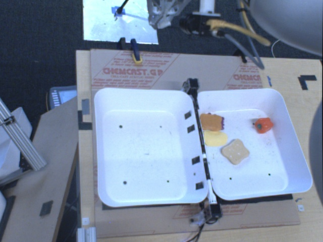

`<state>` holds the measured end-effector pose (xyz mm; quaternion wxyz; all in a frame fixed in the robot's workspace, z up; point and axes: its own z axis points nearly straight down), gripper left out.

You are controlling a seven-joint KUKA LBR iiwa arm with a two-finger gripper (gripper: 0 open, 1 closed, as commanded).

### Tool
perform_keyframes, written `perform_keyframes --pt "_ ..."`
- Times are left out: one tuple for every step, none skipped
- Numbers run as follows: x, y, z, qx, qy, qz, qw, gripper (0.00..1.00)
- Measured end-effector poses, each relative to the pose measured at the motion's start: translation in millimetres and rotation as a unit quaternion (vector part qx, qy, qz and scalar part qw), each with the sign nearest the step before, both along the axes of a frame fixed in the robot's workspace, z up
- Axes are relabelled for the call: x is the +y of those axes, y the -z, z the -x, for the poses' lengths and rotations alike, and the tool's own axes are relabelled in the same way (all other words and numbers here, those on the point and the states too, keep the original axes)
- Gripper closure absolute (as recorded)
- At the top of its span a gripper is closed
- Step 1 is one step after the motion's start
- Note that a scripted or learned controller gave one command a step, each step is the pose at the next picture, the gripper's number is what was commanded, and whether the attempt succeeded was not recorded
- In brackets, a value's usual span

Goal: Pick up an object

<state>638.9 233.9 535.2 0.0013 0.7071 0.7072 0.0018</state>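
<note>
The right bin [292, 150] holds several small items. An orange-brown piece with a purple edge [212, 121] lies by its left wall, with a flat yellow piece [216, 138] just below it. A tan toast slice [235, 152] sits nearer the front. A small red-orange item with a green spot [262, 125] lies toward the right. My gripper [162, 11] hangs high at the top of the camera view, beyond the bins' far edge and above the left bin's far right corner, well apart from all the items.
The left bin [101, 150] sits beside the right one, joined by a black clip strip [194, 130]. A shiny metal sheet [101, 14] lies behind the bench under the gripper. Yellow and grey cables [237, 29] trail from the arm at top right.
</note>
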Motion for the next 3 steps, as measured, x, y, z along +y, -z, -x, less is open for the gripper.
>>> perform_keyframes --pt "0 0 -30 0.001 0.0 0.0001 1.0 1.0" --pt "0 0 -29 0.001 -0.001 -0.0001 1.0 0.0" --pt "1 -11 -29 0.0 -0.002 -0.0005 1.0 1.0"
